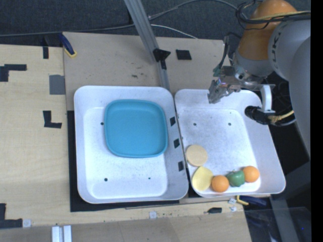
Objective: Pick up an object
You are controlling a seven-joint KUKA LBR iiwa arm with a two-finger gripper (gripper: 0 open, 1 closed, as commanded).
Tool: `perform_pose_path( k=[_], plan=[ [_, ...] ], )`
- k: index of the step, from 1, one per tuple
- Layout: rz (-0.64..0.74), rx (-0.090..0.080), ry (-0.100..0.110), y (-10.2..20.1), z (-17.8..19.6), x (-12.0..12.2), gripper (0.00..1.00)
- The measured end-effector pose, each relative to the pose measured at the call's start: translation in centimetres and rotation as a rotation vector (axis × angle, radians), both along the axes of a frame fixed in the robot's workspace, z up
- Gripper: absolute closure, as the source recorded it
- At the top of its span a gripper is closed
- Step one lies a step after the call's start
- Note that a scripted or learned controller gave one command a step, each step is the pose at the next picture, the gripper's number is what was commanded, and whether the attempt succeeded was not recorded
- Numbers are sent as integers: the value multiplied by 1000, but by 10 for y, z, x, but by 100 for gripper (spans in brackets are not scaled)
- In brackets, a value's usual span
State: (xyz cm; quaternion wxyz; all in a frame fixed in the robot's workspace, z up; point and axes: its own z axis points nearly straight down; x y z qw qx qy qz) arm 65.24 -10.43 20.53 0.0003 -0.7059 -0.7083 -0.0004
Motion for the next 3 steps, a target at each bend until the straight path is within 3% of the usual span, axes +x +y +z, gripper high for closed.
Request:
perform_pose_path(
  k=[3],
  plan=[
    [1, 0, 1, 162, 0, 2, 100]
  ],
)
